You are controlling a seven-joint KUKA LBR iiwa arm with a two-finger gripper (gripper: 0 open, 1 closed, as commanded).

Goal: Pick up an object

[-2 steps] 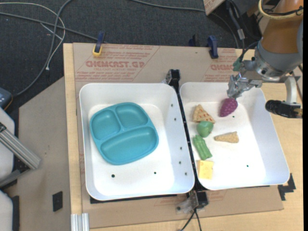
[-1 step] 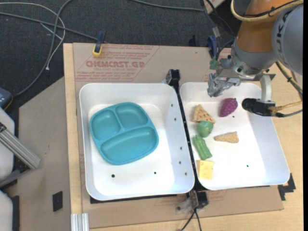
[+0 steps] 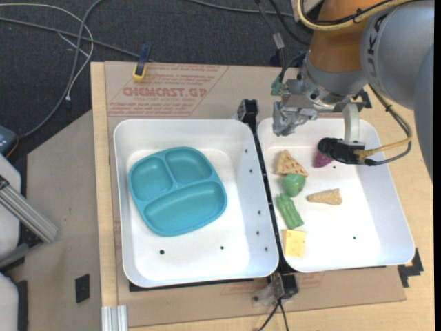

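Gripper [image 3: 288, 124] over right bin [image 3: 386, 219] back-left corner; jaw state can't tell, nothing seen betw. fingers. Pizza wedge [image 3: 290, 164] just below it, then green ball [image 3: 294, 183], pickle [image 3: 290, 211], cheese [image 3: 294, 243]. Teal plate [image 3: 178, 189] in left bin [image 3: 131, 254].

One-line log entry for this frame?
phase: approach | gripper: above right bin far-left corner, nothing held | nearest: waffle piece | blue tray: left bin

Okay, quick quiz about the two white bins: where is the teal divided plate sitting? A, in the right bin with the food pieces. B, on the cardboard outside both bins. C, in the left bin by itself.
C: the teal divided plate lies flat in the left bin, while the food pieces, such as the yellow block, are in the right bin.
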